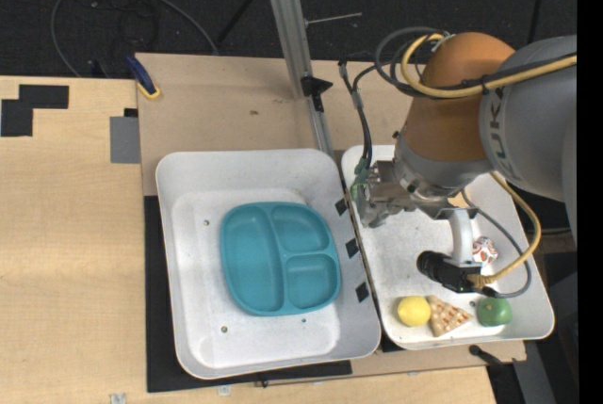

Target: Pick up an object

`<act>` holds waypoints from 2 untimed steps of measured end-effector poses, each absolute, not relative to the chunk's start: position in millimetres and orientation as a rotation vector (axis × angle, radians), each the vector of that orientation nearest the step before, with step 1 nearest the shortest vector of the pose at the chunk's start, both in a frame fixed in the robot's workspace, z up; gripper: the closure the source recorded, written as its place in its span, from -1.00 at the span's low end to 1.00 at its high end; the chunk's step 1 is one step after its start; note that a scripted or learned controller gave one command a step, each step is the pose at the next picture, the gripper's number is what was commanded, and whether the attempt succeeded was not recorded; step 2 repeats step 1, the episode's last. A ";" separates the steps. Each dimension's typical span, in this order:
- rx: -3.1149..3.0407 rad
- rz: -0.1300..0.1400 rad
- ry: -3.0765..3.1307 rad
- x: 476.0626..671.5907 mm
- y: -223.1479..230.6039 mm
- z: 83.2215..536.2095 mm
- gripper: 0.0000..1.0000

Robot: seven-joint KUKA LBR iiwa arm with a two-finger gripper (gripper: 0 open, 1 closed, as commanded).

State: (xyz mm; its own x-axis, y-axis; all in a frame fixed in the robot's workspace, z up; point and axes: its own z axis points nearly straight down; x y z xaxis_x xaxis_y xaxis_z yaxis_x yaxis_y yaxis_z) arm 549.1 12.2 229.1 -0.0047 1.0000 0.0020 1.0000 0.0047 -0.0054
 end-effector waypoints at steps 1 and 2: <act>-2.214 0.005 -2.222 531.7 61.3 218.4 1.00; -2.214 0.005 -2.222 531.7 61.3 218.4 1.00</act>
